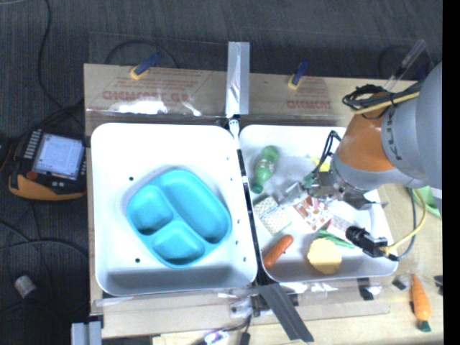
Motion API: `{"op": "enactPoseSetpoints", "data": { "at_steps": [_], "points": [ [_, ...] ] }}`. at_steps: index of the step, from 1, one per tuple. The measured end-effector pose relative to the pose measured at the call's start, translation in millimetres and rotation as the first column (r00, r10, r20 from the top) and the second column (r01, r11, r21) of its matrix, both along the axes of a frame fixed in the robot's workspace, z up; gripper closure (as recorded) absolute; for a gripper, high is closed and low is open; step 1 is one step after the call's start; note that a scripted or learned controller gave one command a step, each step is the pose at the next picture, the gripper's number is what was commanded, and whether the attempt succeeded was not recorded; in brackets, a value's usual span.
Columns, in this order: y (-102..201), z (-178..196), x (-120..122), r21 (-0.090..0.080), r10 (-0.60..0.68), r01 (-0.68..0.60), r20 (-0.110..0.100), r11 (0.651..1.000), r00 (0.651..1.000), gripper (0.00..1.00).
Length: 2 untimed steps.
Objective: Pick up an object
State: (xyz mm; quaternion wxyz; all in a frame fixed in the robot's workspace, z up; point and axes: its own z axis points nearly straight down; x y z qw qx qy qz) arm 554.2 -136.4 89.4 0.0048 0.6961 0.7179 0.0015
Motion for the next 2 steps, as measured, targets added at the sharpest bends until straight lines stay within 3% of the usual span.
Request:
{"op": "enactPoseSetpoints", "data": {
  "at_steps": [1, 2],
  "points": [
    [1.0, 9.0, 0.3, 0.003, 0.001, -0.001, 0.000, 1.000, 1.000, 1.00],
    [52.3, 102.0, 49.8, -0.001, -0.385, 0.385, -0.012, 0.923, 0.923, 1.00]
  ]
}}
